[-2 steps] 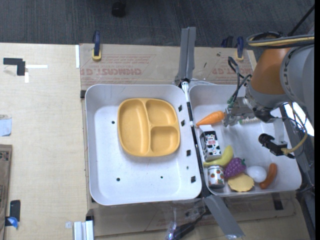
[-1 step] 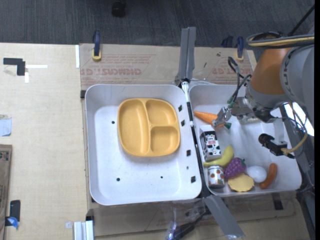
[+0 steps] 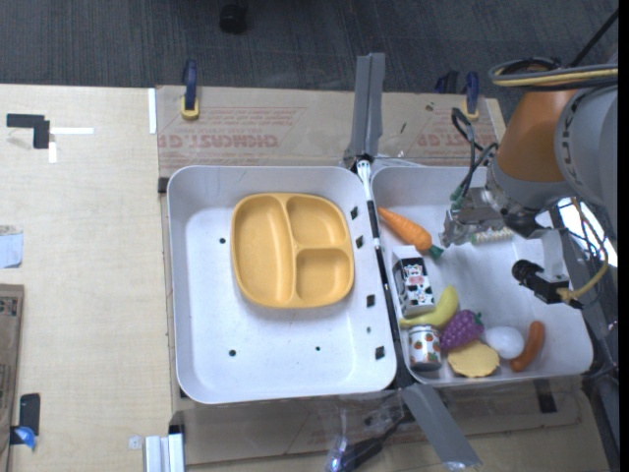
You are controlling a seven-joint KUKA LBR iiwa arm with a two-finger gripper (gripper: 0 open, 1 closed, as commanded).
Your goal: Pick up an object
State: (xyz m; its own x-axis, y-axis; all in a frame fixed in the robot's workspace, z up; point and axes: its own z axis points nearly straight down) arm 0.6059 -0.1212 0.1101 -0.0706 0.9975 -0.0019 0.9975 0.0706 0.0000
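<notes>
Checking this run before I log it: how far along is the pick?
Done: the grey arm's gripper is down in the right-hand white bin, just beside the green-topped end of the orange toy carrot. In hand: nothing visibly gripped; the carrot lies on the bin floor. Left: grasp and lift. The yellow divided plate sits in the left-hand white bin.

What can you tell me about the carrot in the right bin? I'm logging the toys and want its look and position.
The carrot looks like a smooth plastic toy: orange body, small green tip at its lower right end. It lies flat on the floor of the right bin, slanting from the upper left, near the divider, down to the right. The gripper hangs just beside its green end; I cannot tell whether they touch. A black and white carton lies below, apart from it.
</notes>
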